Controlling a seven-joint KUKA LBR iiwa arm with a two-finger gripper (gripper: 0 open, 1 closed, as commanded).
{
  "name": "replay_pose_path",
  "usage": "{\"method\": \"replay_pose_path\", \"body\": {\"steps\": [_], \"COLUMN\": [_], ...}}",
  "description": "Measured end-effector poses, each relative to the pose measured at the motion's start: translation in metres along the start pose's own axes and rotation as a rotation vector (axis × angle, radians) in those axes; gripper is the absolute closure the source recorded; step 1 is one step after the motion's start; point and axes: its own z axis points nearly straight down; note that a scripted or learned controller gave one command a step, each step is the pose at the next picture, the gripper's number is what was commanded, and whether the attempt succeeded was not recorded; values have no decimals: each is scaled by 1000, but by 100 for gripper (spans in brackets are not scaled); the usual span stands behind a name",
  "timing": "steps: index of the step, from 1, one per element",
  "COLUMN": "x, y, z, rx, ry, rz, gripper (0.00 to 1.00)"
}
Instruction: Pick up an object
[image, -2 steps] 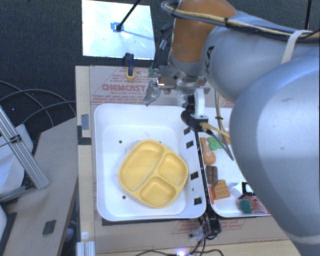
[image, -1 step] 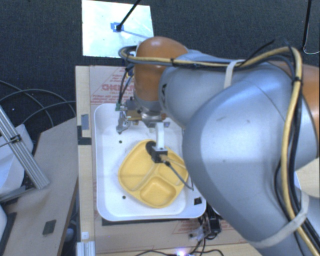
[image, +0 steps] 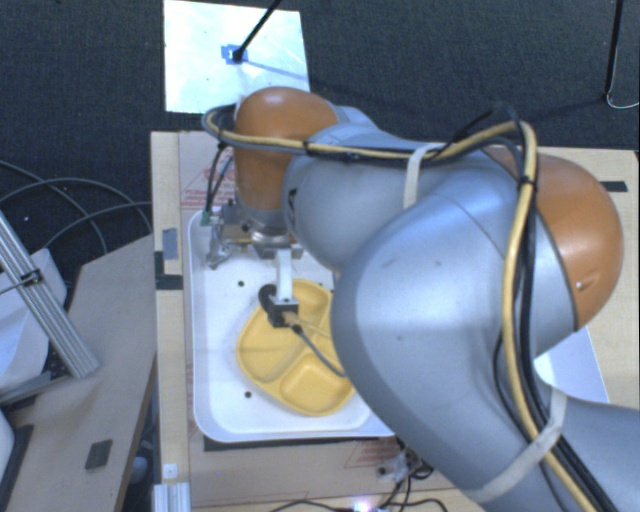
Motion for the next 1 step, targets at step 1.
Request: {"method": "replay_pose_path", "body": {"steps": [1], "x": [1], "y": [-85], "z": [-11], "rx": [-39], "ry": [6], "rz": [-4], "gripper": [0]}}
